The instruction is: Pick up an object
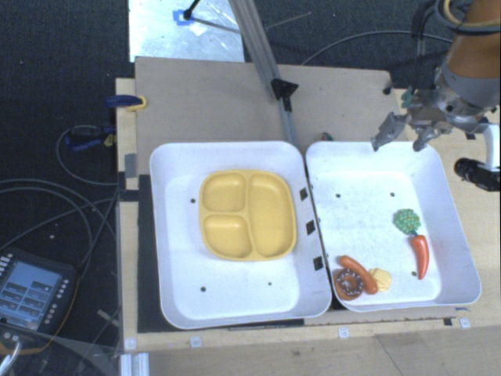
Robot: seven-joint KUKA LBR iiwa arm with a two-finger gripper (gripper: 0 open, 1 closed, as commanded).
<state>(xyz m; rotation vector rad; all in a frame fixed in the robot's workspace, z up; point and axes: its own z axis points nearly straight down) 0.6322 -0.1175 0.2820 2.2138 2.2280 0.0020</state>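
arm (473, 45) cut off by the right edge; tablet (27, 288) cropped left

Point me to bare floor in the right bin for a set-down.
Free: the right bin floor's upper and middle left, between the hinge side and the carrot. Crowded: the near edge, where the donut and hot dog touch, and the carrot side.

A carrot (420, 254), hot dog (358, 273), donut (347, 284) and small yellow piece (381, 279) lie in the right bin's near end
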